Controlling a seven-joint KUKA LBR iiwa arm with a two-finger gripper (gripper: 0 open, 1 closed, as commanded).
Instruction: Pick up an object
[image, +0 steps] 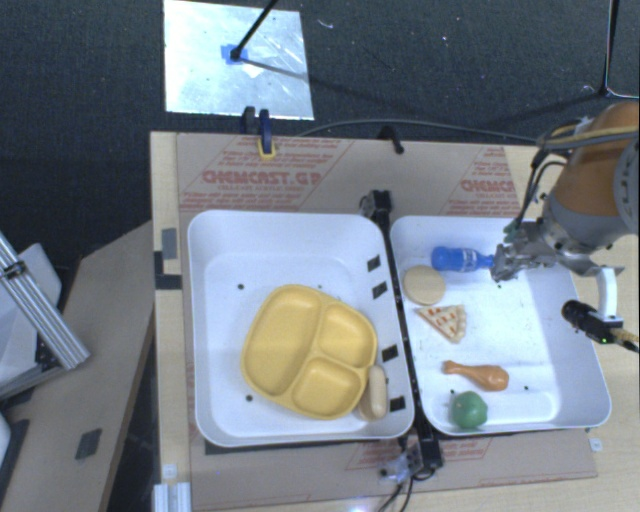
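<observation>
In the camera view the arm reaches in from the right, its orange band above the wrist, and bends down over the far part of the right bin. The gripper hangs low at the end of the blue bottle, right beside the bottle's cap end; whether it touches the bottle is hard to make out, and nothing is seen between its fingers.

Taking the right bin as the landmark, it holds five things. The blue bottle lies on its side at the bin's far edge. Just nearer than the bottle sits one round beige cookie. One slice of pizza lies just in front of the cookie, toward the bin's middle. One chicken drumstick lies nearer still, and one green ball-like piece rests at the bin's near wall.

The left bin stands touching the right bin's left side. It holds one yellow divided tray with three compartments, set at a tilt. One pale bread roll lies against the tray's near right corner, close to the wall shared with the right bin.
</observation>
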